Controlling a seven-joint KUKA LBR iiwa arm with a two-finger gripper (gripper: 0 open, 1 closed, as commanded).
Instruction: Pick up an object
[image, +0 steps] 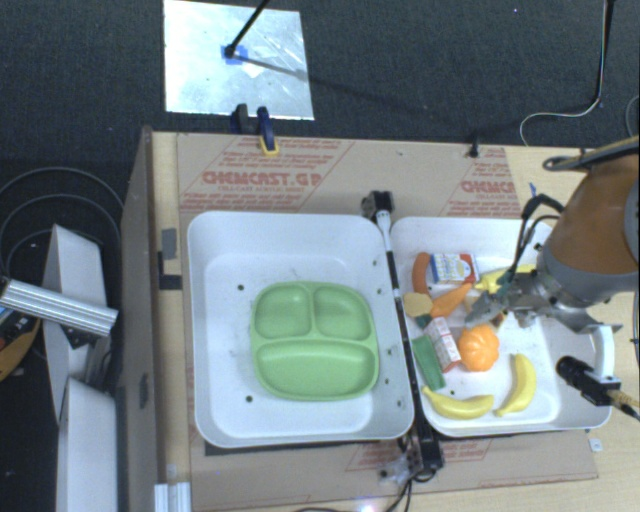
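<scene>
My gripper (489, 313) hangs low over the middle of the right bin (566, 418), at the upper edge of an orange fruit (478, 349). An orange carrot (452, 298) lies just to its left, and a yellow piece (489, 283) sits just above it. Two yellow bananas (459, 404) (518, 383) lie near the bin's front wall. A red and white carton (449, 267) rests at the back left. A small red and white packet (443, 341) and a green bar (428, 361) lie left of the orange. Nothing shows as held.
The left bin (220, 300) holds a green divided plate (315, 338). A rail (396, 300) separates the two bins. The grey and orange arm (600, 235) covers the right bin's far right side.
</scene>
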